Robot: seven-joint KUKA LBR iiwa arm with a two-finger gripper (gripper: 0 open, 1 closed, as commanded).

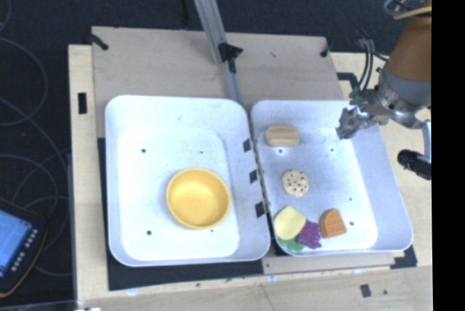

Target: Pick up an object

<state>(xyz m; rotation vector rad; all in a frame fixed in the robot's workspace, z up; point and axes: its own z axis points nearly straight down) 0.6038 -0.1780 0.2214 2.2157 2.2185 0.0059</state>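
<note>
The right bin (378, 179) holds a tan bread roll (282, 136) near its far left, a round cookie (295, 183) in the middle, and a cluster at the front: a yellow-green piece (288, 222), a purple grape bunch (310, 235) and an orange-brown bread slice (333, 222). My gripper (350, 122) hangs over the bin's far right corner, well to the right of the roll and above the bin floor. Nothing shows between its fingers.
A yellow bowl (197, 197) sits in the left bin (131, 128). A slanted metal pole (207, 8) runs from the back down to the divide between the bins. The arm's orange band (413, 48) is at the right edge.
</note>
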